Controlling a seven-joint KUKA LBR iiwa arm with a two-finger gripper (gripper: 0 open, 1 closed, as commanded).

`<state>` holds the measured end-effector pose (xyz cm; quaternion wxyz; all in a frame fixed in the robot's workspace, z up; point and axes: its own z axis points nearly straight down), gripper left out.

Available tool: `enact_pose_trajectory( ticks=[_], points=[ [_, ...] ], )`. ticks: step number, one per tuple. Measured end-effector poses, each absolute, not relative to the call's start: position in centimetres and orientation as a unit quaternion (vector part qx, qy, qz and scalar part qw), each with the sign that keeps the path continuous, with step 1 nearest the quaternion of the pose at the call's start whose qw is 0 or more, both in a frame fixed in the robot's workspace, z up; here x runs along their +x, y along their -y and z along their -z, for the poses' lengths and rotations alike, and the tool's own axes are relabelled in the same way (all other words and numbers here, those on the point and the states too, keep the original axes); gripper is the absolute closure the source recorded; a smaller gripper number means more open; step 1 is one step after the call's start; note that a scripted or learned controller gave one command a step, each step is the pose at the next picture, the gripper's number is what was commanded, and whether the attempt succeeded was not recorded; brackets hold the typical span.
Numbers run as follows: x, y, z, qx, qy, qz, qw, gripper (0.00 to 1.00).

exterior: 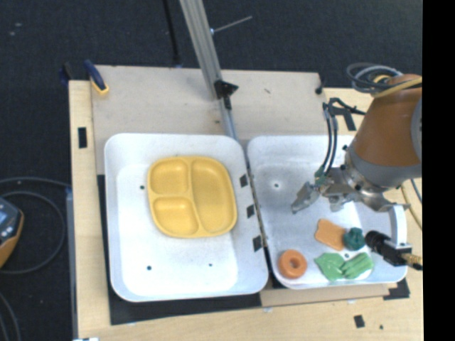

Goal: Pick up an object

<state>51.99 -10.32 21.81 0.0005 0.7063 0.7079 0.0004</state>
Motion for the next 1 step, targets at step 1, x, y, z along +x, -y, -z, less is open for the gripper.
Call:
enact_pose_trajectory(
  ticks=[1],
  points=[
    [51.88, 9.95, -15.54, 0.707, -0.707, 0.0016, -0.002, 0.0]
  ],
)
